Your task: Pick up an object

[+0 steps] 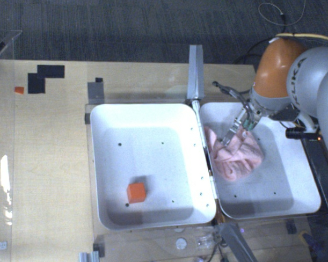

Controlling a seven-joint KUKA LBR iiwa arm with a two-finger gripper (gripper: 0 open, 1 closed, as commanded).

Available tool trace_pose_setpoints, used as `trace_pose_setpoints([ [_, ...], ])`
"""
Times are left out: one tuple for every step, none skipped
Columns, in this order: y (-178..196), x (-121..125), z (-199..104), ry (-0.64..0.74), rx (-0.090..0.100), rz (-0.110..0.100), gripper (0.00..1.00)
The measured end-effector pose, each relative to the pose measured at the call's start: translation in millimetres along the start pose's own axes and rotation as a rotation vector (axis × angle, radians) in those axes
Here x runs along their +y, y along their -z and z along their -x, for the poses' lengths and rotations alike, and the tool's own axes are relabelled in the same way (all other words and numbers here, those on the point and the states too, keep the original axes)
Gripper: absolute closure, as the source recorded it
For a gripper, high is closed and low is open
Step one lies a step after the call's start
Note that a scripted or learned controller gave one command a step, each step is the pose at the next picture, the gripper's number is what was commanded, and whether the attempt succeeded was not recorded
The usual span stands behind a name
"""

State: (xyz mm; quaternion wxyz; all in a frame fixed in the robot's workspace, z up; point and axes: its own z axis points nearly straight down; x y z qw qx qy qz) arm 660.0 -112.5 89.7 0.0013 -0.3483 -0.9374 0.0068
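My end effector (232, 137) is down in the right bin (299, 166), tip sitting at the upper-left edge of the pink cloth (237, 156). The cloth is the thing I'm after: a crumpled pink heap, directly under and just below-right of my tip, w/ one flap running off toward the divider (203, 148) on my left. Tip looks to be touching fabric. Can't tell whether the end effector is spread or pinched; the view is too small and the cloth bunches around it, so no claim of a hold yet.

Other candidate: orange block (136, 192), far to my left and lower, in the left bin (106, 156), well apart from me. Not worth the travel imo.

How to do this step well, as I judge it:
- go for a raised fold, not a flat patch; soft stuff slips otherwise
- push down enough to get fabric betw. both sides before closing
- keep off the divider and the bin wall
- lift straight up, slow, and check the cloth comes w/ me
- risk: thin pinch, cloth drops on lift.

Bench surface (47, 175) lies beyond the left bin.
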Motion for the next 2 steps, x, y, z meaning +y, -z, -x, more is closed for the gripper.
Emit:
trace_pose_setpoints([
  [15,8,1,0.003,-0.016,0.02,1.0],
  [170,33,-40,-0.133,-0.009,0.024,1.0],
])
